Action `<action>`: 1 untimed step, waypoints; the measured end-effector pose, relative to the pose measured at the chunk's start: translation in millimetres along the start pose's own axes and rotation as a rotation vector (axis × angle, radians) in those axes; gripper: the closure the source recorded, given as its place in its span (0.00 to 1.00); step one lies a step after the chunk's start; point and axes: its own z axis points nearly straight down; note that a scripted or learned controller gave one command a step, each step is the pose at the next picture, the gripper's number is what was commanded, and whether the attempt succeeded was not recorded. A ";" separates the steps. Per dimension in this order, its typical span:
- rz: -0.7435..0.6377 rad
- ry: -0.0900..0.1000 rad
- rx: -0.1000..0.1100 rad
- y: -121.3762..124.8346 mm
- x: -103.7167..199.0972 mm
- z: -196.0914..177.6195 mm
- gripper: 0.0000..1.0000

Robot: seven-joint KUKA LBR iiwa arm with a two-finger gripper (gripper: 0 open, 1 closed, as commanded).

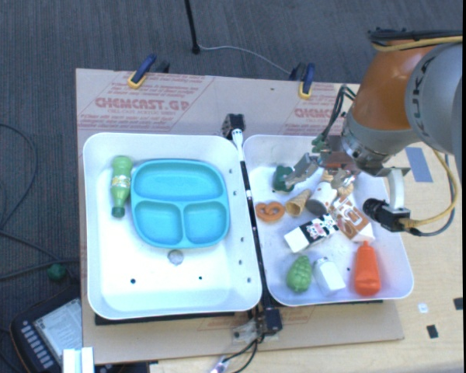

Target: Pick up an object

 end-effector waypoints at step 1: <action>0.001 -0.004 -0.003 -3.1 -26.2 85.1 0.00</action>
